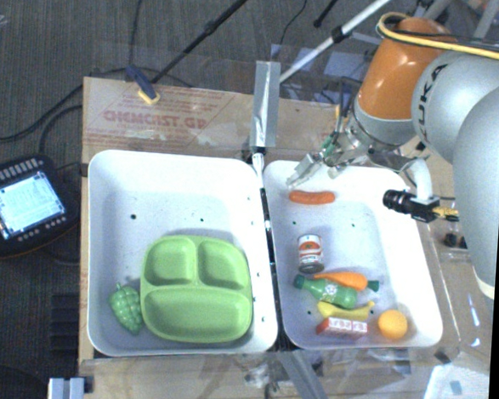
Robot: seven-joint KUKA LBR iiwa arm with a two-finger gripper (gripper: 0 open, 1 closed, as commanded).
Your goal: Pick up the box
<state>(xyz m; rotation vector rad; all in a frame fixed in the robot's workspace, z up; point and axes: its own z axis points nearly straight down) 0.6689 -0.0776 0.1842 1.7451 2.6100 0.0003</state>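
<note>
The box (343, 327) is small, red and white, and lies flat at the front of the right bin (421, 249). It sits just below a yellow banana (348, 312) and left of an orange (392, 324). My gripper (318, 165) hangs over the back left corner of that bin, just above an orange-red sausage (312, 197). Its fingers stand open with nothing between them. The gripper is far from the box, most of the bin's length behind it.
A small can (311, 253), a green bottle (327, 288) and a carrot (350, 280) crowd the right bin's front half. The left bin (114, 185) holds a green divided tray (197, 289) and a green bumpy fruit (126, 307). A tablet (23, 204) lies at far left.
</note>
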